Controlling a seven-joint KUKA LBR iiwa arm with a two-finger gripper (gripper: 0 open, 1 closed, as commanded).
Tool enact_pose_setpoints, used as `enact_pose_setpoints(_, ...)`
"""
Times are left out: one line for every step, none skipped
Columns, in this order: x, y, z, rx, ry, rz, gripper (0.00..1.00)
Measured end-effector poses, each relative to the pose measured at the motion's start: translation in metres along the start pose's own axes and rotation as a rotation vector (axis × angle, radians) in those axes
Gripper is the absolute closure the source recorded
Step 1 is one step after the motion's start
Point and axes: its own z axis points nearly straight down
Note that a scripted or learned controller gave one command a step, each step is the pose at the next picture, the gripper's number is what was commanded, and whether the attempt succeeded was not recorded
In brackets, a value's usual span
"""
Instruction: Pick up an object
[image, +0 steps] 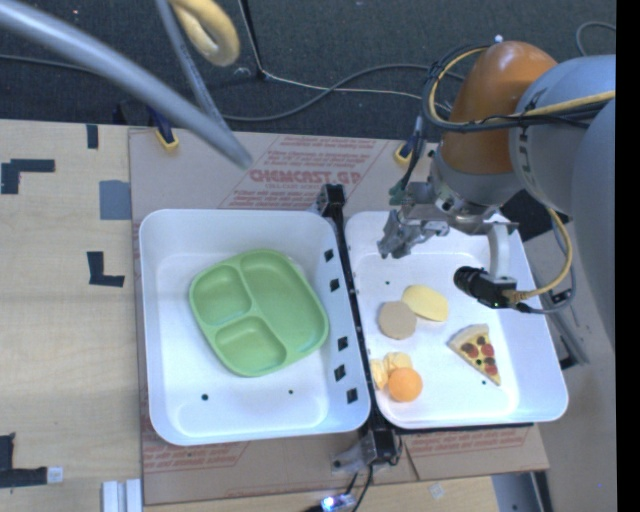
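Claw (398, 243) poised over the upper part of the right bin (530, 395); its spread cannot be told. Candidate objects lie lower: yellow piece (428, 302), tan disc (396, 321), pizza slice (476, 351), orange ball (404, 385). Green tray (258, 310) occupies the left bin (160, 330).

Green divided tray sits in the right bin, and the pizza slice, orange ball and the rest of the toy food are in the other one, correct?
Not quite. The camera view shows the green divided tray in the left bin; the pizza slice, orange ball and other toy food lie in the right bin.
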Motion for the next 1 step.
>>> enact_pose_setpoints(0.0555,-0.0079,-0.0072,0.001,0.0,0.001,1.0)
